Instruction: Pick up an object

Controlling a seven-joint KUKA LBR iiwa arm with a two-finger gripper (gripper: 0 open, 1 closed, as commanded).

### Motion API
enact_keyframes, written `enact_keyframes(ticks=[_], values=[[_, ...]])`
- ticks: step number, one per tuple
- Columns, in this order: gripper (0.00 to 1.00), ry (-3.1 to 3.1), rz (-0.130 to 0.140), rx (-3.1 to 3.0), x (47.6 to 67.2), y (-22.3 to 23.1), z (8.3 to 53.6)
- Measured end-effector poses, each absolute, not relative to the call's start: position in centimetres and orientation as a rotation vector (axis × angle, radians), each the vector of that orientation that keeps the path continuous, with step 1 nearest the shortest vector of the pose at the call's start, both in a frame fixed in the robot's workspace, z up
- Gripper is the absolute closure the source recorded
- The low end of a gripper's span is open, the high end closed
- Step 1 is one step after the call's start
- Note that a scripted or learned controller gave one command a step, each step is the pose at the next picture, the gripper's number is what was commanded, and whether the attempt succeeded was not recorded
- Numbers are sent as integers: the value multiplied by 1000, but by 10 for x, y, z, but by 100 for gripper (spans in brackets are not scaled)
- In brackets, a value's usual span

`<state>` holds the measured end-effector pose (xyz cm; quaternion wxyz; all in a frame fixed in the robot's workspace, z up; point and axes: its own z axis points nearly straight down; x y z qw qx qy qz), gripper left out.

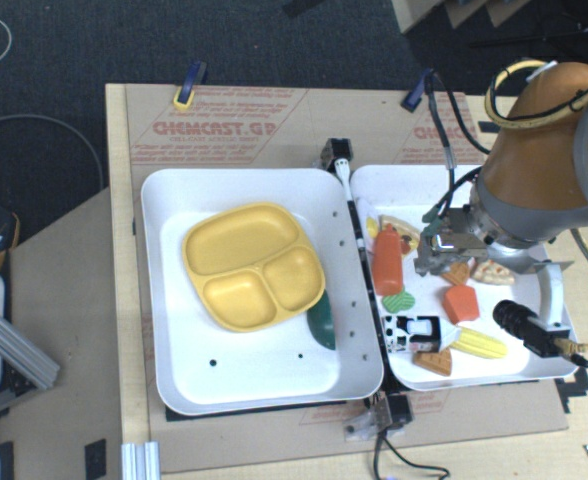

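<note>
My gripper hangs low over the middle of the right bin, under the orange wrist. Just left of it lies an orange carrot with a green top. A red block sits right below the gripper, and a small brown piece is at its tip. A pizza slice lies to its right. Nearer the front are a yellow corn cob, a brown wedge and a black-and-white item. Nothing is visibly held.
The left bin holds a yellow divided plate, with a dark green object against its lower right edge. A black clip sits where the two bins meet at the back. Another food piece lies by the carrot's far end.
</note>
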<state>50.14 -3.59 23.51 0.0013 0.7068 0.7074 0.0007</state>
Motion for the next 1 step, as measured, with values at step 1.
enact_keyframes(ticks=[1], values=[[100,2223,-3,2224,502,-45,220]])
